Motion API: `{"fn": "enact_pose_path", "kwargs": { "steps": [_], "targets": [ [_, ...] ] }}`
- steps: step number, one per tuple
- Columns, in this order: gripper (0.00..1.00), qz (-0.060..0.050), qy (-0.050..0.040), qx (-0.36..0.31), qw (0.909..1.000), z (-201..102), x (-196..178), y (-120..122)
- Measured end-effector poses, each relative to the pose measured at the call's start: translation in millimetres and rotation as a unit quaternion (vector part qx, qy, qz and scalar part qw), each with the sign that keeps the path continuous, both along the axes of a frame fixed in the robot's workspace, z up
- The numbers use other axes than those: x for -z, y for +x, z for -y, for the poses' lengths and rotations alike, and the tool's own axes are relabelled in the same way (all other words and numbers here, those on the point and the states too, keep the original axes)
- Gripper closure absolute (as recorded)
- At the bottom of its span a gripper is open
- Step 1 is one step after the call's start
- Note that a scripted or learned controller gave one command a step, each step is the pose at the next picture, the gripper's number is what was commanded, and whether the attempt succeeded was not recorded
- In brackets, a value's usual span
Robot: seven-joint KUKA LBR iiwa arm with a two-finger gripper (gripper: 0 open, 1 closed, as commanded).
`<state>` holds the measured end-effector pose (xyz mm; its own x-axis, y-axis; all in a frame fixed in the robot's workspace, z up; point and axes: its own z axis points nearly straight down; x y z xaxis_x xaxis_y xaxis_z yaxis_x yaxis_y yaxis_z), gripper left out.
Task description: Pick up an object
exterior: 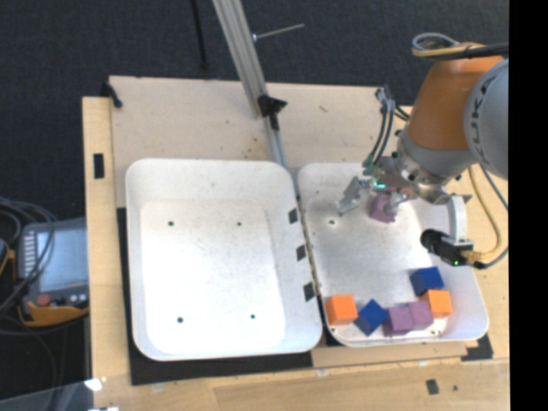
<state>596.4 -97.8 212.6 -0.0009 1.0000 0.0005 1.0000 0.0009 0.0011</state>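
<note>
Lying along the near wall of the right bin are six small blocks in a loose row. An orange block is sitting at the left end with a blue block touching it. Next come what look like two purple blocks pressed together, and a second orange block is resting at the right end. A second blue block is sitting just behind that one. Judging by how they are crowding that wall, they are probably resting where they slid or were dropped, not where anyone arranged them.

Farther in, the gripper is hanging low over the middle of the same bin. A seventh block, mauve, is sitting right beside or under it, well apart from the row. That makes two orange, two blue and three purplish blocks. The arm is reaching in from the right, most likely going for this lone block because it has open floor around it. I cannot tell whether the gripper is clamped on the mauve block or merely hovering next to it, since the wrist is shadowing the contact.

The left bin is lying alongside, making two bins in all.
</note>
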Motion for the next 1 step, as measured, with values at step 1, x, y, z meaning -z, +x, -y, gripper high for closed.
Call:
{"fn": "enact_pose_path", "kwargs": {
  "steps": [1],
  "targets": [
    [0.00,-0.003,-0.0009,0.002,1.0000,0.8,43.9,-6.3]
  ]
}}
